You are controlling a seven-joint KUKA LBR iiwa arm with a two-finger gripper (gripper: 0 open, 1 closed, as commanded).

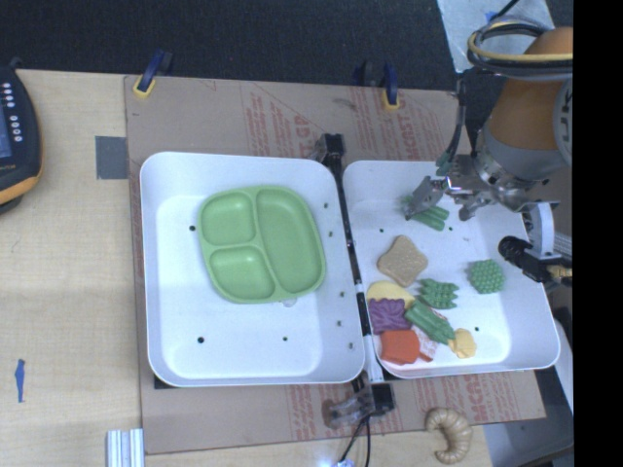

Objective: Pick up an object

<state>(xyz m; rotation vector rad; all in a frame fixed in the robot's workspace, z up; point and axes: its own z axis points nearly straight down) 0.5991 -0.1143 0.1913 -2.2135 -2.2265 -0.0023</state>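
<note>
Apparently only partway there — no lift to report. Down in the right bin [531,343], near its far edge, sits the claw [440,200], fingers spread fairly wide and set on or just over a dark green toy vegetable [429,217]. Hard to tell whether that piece sits between the fingers or merely beneath them; looks to lie on the bin floor, so not to be counted as held. Judged as the reach made, the closing and raising left to do.

Elsewhere in the same bin, untouched: a tan bread slice [402,259] near the middle, a knobbly green ball [485,276] toward the right, a green pea-pod piece [439,293] just beside a yellow piece [388,291], then a purple piece [388,314], an orange-red piece [399,345] and a small yellow bit [463,342] crowded at the near-left corner.

In the left bin [170,343], just a green divided plate [262,242], well apart from the claw. Off on the surface [68,290], near the front edge, a tan croissant [450,432] — outside both bins.
</note>
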